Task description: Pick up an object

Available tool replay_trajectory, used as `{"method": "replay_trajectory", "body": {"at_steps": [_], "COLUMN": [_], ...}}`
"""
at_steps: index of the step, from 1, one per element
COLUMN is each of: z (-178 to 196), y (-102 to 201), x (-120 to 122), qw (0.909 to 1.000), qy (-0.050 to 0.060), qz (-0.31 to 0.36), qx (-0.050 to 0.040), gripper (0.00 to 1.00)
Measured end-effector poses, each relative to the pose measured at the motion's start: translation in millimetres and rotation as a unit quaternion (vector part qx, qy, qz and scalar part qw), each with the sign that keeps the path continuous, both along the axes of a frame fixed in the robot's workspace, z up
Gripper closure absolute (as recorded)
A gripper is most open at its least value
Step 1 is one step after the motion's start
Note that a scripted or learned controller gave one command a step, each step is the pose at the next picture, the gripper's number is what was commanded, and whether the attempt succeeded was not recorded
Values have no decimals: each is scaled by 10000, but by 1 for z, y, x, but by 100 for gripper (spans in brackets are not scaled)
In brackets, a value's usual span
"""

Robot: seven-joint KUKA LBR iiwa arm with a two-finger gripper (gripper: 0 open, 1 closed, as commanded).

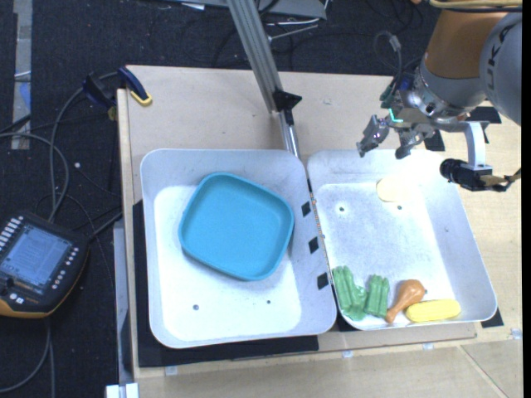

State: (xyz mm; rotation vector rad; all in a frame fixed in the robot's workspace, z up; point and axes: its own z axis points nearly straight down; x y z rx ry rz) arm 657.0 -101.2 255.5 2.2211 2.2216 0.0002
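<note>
Nearest the camera, along the front edge of the right bin (465,247), lie four small things in a row: two green pieces (362,293), an orange-brown piece (405,295) and a yellow one (433,310), touching or nearly so. Any of them would serve as the object to pick up. The left bin (158,222) holds a blue plate (236,225). Farther back in the right bin sits a pale disc (388,191), alone (it looks flat, perhaps hard to pinch). Beyond it, over the bin's far rim, my jaws (388,138) hang spread apart with nothing between them. So nothing is lifted yet: I judge the task barely begun, with choosing, descending, closing and raising all left.
</note>
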Motion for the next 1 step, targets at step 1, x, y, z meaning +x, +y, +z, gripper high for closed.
{"method": "replay_trajectory", "body": {"at_steps": [1], "z": [0], "y": [0], "x": [0], "qw": [10000], "qy": [1], "qz": [0], "qx": [0], "gripper": [0]}}
